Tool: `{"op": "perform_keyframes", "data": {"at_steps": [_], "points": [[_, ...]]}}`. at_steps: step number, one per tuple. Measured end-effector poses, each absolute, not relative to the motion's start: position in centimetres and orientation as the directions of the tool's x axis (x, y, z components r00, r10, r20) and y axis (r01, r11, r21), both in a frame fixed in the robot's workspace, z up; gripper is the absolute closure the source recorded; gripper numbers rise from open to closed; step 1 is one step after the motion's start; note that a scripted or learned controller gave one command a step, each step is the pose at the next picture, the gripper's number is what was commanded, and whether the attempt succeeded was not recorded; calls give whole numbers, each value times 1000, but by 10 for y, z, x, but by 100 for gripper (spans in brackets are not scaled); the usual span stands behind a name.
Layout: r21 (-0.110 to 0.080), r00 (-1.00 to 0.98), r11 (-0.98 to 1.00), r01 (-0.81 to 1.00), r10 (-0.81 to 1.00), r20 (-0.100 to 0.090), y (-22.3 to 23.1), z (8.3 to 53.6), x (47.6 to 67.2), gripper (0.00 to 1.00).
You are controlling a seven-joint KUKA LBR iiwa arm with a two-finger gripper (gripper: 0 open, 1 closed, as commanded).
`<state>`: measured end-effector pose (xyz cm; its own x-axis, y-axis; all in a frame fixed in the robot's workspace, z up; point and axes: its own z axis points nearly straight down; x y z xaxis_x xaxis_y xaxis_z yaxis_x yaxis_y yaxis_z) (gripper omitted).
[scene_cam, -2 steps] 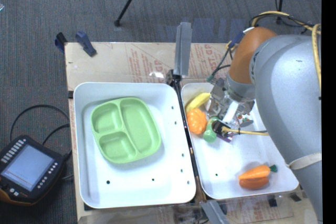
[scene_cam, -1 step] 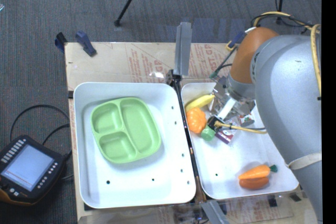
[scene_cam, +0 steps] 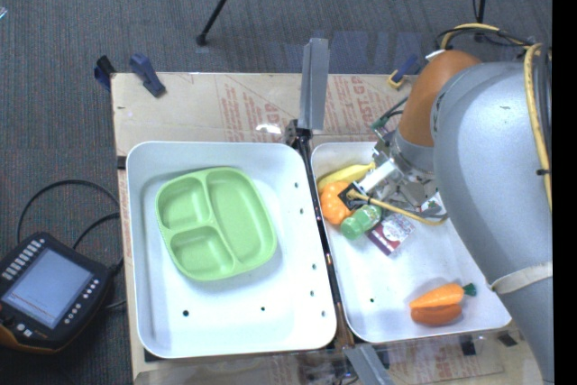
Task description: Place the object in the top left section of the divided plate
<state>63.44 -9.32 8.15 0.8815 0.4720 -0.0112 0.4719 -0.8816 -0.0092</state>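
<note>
Grey arm (scene_cam: 491, 185) dominates at 3 o'clock; gripper (scene_cam: 383, 185), finger state indiscernible, hangs over the banana (scene_cam: 347, 173) and orange (scene_cam: 333, 207) cluster. Pick step underway; green divided plate (scene_cam: 216, 223) waits at 9 o'clock. Next: grasp, lift, cross.

Faint red printing on the board (scene_cam: 361, 108) under the bins is too blurred to read.

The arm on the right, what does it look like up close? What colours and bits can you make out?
The arm is a thick, rounded, smooth grey tube. An orange band wraps it above the wrist. A yellow and black cable loops over the top and runs down its side. At the end sits a metal pincer in silver and black.
</note>
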Motion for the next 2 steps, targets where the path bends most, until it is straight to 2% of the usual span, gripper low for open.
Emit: {"op": "perform_keyframes", "data": {"at_steps": [2], "points": [[-5,963,-963,271,271,-10,-87,82,636,100]]}}
